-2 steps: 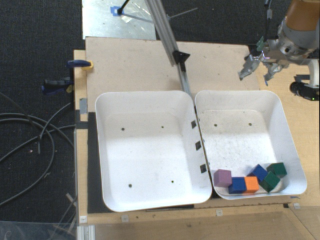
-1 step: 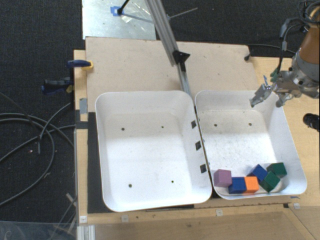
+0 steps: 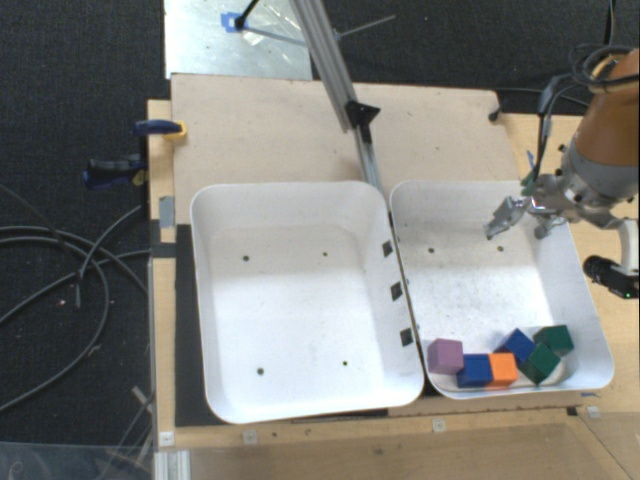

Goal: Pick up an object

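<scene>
The blocks lay bunched in the near corner of the right bin (image 3: pixel 570 268), all small matte cubes with crisp edges. A purple cube (image 3: pixel 446 354) sat at the left end of the group, closest to the divide between the bins. Just right of it stood a blue cube (image 3: pixel 475 370), touching an orange cube (image 3: pixel 502 368). Behind the orange cube was a second blue cube (image 3: pixel 517 345), tilted on a corner. Two dark green cubes closed the group on the right: one (image 3: pixel 540 364) beside the orange cube and one (image 3: pixel 555 339) a little farther back, near the bin's right wall. No writing or label could be read on any of them.

The right bin was a shallow white tray with rounded corners, its floor speckled with fine dark marks and a few small holes. The left bin (image 3: pixel 215 298) was of the same make and touched the right bin along a seam bearing three small black clips.

The gripper (image 3: pixel 524 218) hung over the far part of the right bin, well apart from the cubes. Its metal fingers (image 3: pixel 500 220) were spread open with nothing between them. The grey wrist and orange band above slanted up and out past the bin's right wall.

Both bins rested on a tan bench (image 3: pixel 260 128) of fibreboard look. A grey metal pole (image 3: pixel 330 48) ran slantwise across the bench toward the seam.
</scene>
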`<action>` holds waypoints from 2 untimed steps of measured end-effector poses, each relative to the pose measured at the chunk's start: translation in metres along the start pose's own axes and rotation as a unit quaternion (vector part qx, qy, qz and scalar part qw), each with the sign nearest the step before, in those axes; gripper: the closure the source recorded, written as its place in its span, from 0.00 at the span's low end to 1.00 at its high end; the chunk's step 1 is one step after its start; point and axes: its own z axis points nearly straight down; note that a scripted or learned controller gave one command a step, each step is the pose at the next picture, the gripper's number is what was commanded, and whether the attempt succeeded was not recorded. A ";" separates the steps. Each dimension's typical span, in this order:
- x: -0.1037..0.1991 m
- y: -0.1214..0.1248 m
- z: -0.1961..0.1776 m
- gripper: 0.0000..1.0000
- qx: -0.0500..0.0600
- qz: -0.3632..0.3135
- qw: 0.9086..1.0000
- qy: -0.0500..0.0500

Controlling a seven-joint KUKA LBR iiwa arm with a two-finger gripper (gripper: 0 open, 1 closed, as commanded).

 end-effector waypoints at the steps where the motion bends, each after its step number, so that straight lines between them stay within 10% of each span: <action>1: -0.005 -0.008 -0.089 0.00 -0.008 -0.001 1.000 -0.002; 2: -0.041 -0.040 -0.072 0.00 -0.002 0.002 1.000 -0.001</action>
